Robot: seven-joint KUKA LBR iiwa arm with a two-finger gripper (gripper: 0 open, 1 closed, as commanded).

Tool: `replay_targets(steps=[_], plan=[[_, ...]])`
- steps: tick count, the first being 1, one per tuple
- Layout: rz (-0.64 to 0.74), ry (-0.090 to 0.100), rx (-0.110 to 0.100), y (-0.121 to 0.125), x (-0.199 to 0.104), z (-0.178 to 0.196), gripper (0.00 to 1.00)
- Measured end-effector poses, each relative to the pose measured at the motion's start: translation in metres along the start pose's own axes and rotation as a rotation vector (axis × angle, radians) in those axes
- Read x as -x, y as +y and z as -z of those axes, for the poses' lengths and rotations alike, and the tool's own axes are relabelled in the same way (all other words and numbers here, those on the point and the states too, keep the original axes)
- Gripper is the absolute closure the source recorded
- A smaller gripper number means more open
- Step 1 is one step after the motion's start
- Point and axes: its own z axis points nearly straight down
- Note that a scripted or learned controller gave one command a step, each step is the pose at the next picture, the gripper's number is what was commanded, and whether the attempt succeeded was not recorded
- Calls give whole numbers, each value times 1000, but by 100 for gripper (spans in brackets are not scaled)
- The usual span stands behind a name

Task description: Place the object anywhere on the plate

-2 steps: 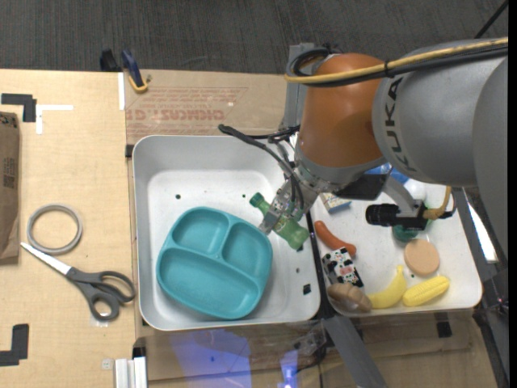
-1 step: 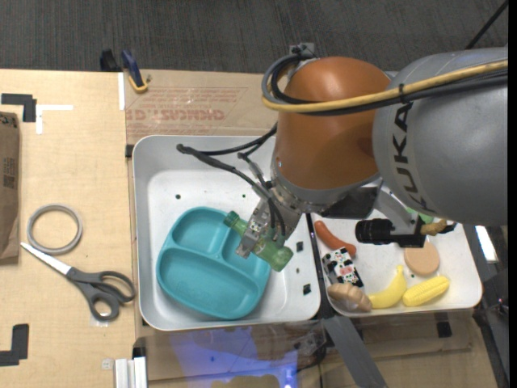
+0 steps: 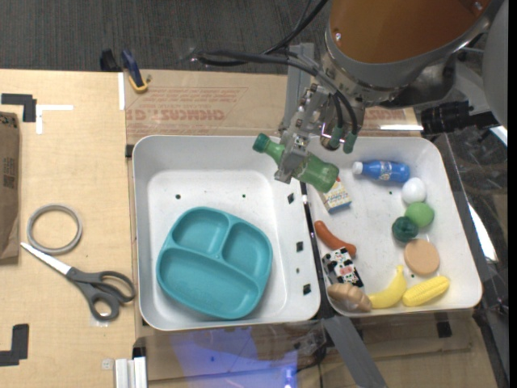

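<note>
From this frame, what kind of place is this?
Likely a robot manipulation lab bench: KUKA arm's gripper holding a green toy bottle over two white bins, toy food such as a banana, floor cables behind.

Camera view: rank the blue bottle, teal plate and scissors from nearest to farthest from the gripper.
Gripper holds the green bottle.
1. Blue bottle, right bin, to its right.
2. Teal plate, left bin, below-left.
3. Scissors, on the bench, far left.

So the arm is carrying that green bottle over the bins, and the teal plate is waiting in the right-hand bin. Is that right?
Not quite: the camera view shows the teal plate in the left-hand bin, not the right-hand one. The rest stands: the gripper has the green bottle between its fingers, up over the divide between the bins.
</note>
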Motion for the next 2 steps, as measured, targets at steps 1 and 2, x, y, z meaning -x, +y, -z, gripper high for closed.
replay_targets(steps=[1, 2], plan=[[346, -1, 2, -34, -19, 31, 100], [646, -3, 2, -61, -12, 46, 100]])
